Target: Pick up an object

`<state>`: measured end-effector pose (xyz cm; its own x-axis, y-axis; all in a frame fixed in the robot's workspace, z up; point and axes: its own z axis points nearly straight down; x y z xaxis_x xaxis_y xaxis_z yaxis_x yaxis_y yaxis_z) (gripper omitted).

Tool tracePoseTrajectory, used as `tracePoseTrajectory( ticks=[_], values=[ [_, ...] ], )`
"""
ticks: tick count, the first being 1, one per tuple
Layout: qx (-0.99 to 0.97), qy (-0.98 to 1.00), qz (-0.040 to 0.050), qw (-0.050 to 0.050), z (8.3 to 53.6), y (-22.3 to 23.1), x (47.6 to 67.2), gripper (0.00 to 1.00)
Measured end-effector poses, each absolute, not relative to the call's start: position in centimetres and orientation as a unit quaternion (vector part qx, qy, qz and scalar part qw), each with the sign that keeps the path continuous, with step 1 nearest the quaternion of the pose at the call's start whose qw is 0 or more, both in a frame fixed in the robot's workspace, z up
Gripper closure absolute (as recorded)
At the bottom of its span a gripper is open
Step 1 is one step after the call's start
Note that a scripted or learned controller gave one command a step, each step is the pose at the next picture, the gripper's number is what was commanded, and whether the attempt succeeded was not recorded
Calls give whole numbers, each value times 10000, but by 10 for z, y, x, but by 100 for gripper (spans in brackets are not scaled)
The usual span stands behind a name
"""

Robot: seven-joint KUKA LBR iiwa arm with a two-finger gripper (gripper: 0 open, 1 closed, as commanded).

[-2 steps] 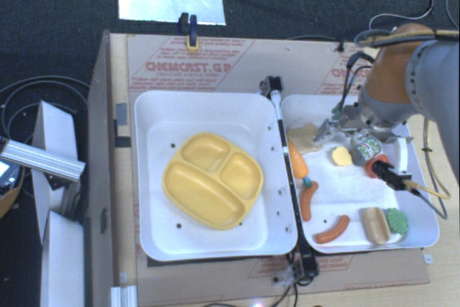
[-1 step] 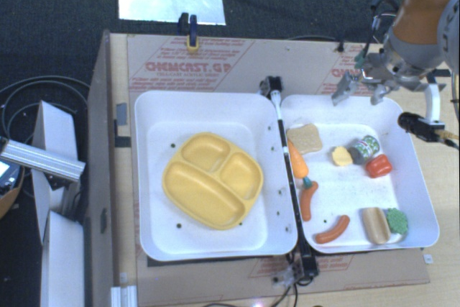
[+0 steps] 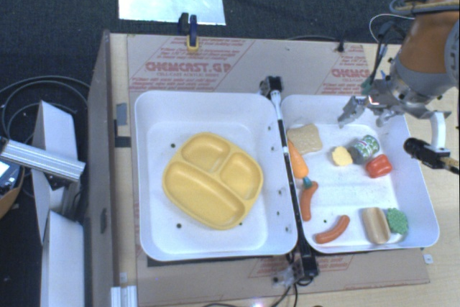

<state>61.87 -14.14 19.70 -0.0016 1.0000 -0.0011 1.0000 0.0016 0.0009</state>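
The right bin [image 3: 413,187] holds several toy foods: a bread slice [image 3: 305,138], a carrot [image 3: 297,160], a yellow lemon [image 3: 342,156], a green can [image 3: 365,147], a red pepper [image 3: 379,167], a small red chili [image 3: 307,199], a sausage [image 3: 332,228], a hot dog bun [image 3: 374,224] and broccoli [image 3: 397,221]. My gripper [image 3: 367,112] hangs over the bin's back edge, just behind the can and lemon. Its fingers are spread open with nothing between them.
A yellow compartment tray [image 3: 212,180] lies in the left bin [image 3: 154,147]. A black divider clamp [image 3: 272,87] sits between the bins at the back. Cables and a white box [image 3: 50,154] stand off the bench to the left.
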Motion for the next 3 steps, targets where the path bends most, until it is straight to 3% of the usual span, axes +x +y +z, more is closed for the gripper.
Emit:
tracePoseTrajectory(
  ticks=[1, 3],
  values=[
    [7068, 7074, -2, -4, 143, -144, 614, 0],
    [7064, 7078, 12, 24, 124, -125, 582, 0]
  ],
)
